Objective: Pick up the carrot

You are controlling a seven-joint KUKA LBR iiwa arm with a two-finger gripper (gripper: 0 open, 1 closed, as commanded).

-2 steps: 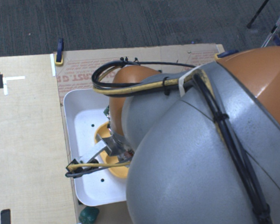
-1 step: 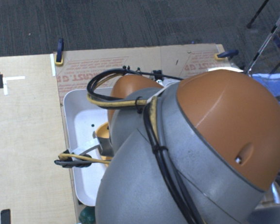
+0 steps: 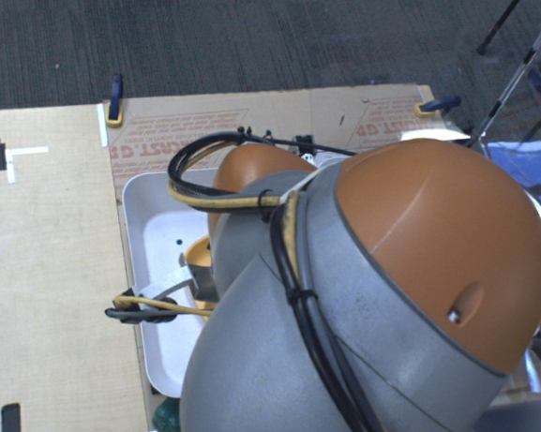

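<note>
My grey arm point(image 3: 355, 325) with its orange band point(image 3: 248, 170) reaches over the left white bin point(image 3: 149, 221) and covers most of it. The wrist end points down into the bin, where a dark part of the gripper point(image 3: 202, 280) peeks out from under the arm. Right above it sits a small orange-yellow shape point(image 3: 199, 254); I cannot tell whether it is the carrot. The rest of the bin's contents are hidden behind the arm.
A loop of yellow and black cable point(image 3: 142, 309) sticks out past the bin's left rim. A dark green object point(image 3: 167, 417) lies at the bin's near corner. Blue-and-yellow clamps point(image 3: 114, 97) hold the cardboard sheet at the back. Wooden bench lies to the left.
</note>
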